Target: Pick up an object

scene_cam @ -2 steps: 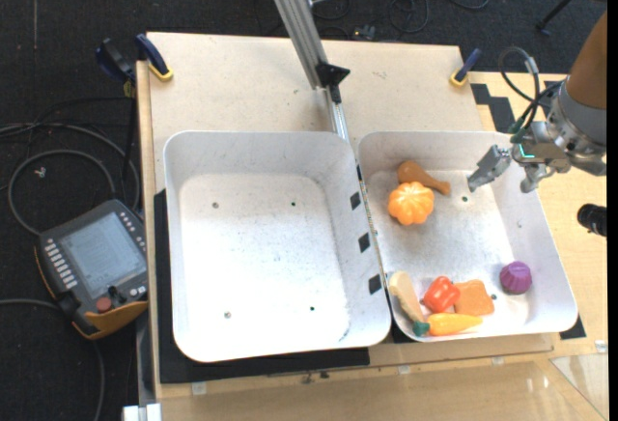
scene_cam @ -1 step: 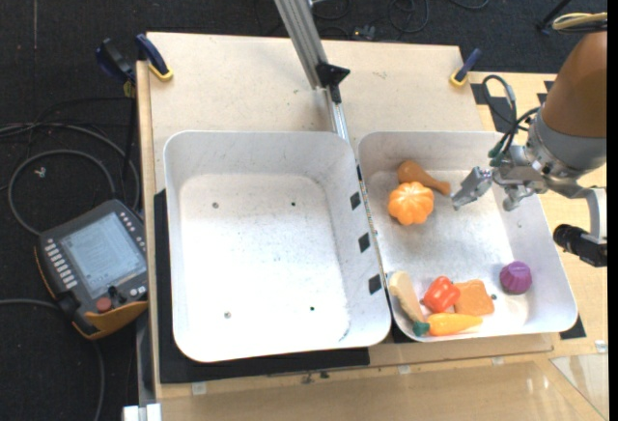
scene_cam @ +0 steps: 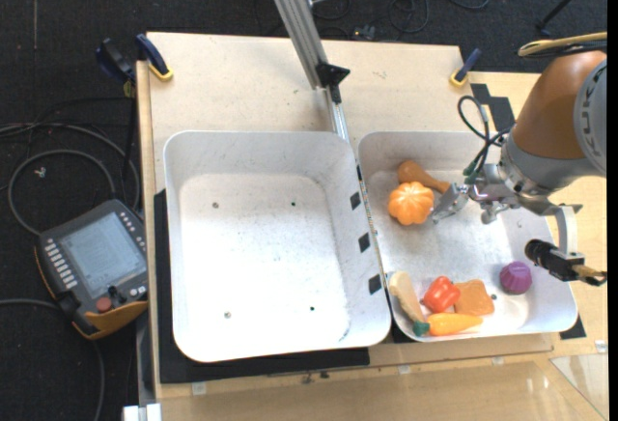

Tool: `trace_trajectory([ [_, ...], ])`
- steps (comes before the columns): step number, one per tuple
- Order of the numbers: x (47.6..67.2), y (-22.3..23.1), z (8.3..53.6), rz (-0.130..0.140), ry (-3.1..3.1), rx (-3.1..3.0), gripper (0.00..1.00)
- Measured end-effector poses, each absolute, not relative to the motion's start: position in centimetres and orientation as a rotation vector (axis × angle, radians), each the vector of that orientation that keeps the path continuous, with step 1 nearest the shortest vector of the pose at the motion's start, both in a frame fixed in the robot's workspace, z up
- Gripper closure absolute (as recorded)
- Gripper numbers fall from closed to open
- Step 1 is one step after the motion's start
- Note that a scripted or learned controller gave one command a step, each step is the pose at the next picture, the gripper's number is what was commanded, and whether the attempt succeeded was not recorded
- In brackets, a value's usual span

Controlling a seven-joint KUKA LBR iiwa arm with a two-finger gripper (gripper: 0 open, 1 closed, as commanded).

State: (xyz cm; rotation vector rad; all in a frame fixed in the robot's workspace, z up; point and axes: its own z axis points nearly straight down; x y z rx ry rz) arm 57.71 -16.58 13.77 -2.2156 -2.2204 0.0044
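Observation:
The right bin [scene_cam: 550, 318] holds several toy foods. An orange pumpkin [scene_cam: 411, 204] lies near its left wall, with a brown stick-shaped piece [scene_cam: 423, 176] just behind it. My gripper [scene_cam: 470, 202] hangs low over the bin's middle, immediately right of the pumpkin, one finger [scene_cam: 446, 207] reaching toward it. A purple round piece [scene_cam: 516, 277] sits to the right, near the front. At the front lie a red pepper [scene_cam: 440, 294], an orange block [scene_cam: 474, 297], a carrot [scene_cam: 452, 323] and a pale banana-like piece [scene_cam: 407, 294].
The left bin [scene_cam: 183, 168] stands beside the right one. A slanted metal rail [scene_cam: 294, 9] runs from the back down to the divide between the bins. A teach pendant [scene_cam: 92, 265] lies on the floor at left.

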Motion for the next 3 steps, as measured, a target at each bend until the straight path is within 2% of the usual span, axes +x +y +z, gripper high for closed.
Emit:
trace_trajectory([
  [1,57.7,-16.5,9.4,0.001,-2.221,-2.221,0.0],
  [2,57.8,-16.5,10.6,-0.002,-2.221,-2.223,1.0],
  [3,58.0,-16.6,14.8,-0.004,-2.226,-2.222,1.0],
])
